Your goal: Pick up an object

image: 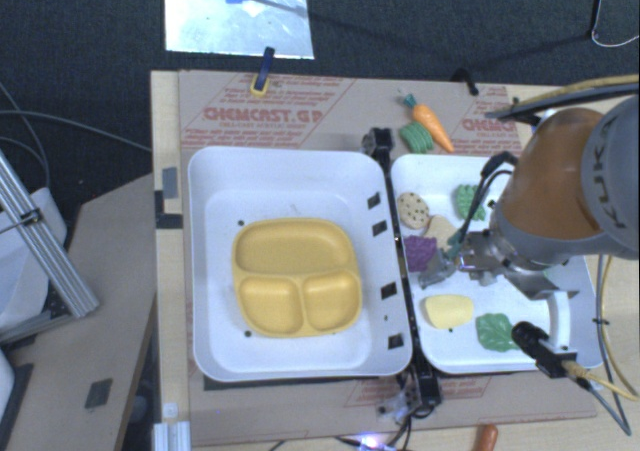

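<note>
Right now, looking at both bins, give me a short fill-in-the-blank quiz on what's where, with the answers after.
1. The yellow divided tray lies in the ____ bin.
2. The tray has ____ compartments.
3. The toy carrot lies on the cardboard, ____ the bins.
4. The gripper is low in the right bin, beside the ____ grape bunch.

Missing words: left; three; outside; purple

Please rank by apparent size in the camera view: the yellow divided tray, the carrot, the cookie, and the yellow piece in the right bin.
1. yellow divided tray, clearly the largest
2. yellow piece and carrot, too similar to rank
3. cookie, the smallest
</note>
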`<state>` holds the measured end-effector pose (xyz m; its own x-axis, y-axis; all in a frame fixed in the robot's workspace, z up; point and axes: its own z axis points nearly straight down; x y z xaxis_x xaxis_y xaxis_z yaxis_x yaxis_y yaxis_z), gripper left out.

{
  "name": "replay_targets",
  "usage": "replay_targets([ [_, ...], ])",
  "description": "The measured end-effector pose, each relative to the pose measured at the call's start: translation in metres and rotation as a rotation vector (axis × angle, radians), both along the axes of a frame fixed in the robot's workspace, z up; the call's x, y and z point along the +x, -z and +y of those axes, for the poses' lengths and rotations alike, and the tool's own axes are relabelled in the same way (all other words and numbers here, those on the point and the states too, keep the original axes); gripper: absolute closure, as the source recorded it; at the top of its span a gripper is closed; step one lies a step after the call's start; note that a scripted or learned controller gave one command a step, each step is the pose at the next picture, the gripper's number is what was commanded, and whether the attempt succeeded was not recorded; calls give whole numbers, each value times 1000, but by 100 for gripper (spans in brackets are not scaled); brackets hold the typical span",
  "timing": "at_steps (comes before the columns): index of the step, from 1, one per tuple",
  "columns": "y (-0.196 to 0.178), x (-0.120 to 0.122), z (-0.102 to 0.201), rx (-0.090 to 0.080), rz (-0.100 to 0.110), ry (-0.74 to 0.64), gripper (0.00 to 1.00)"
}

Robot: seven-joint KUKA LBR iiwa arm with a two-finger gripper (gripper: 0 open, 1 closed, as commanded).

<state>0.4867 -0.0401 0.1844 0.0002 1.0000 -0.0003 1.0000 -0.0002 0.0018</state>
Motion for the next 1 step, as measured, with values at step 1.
replay_targets([
  [1, 0, 0, -17, 0, 0, 0, 0],
])
